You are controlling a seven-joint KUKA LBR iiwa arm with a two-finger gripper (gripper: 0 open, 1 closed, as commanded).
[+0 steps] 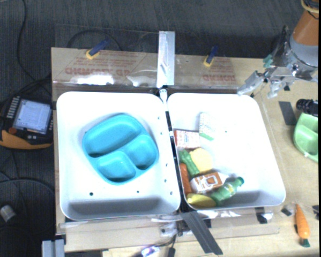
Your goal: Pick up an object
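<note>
The fingers (249, 86) stand spread apart with nothing between them, the gripper (256, 84) hanging just outside the far right corner of the right bin (267, 159), above the bench rather than over anything it could take. Taking that right bin as the landmark: at its near left corner lies a heap of toy groceries, a green bottle (227, 189) resting against a small orange carton (206, 182), with a yellow block (201, 157) and a red-and-white box (186, 138) a little farther in along the left wall, and a pale packet (206, 123) beyond those. To the left of the right bin sits the other bin with a blue divided tray (120, 147). I judge the task at its approach step, nothing picked yet. The next move calls for travelling across the bin toward the heap, choosing one piece at its edge, likely the bottle, and descending with the fingers astride it.
</note>
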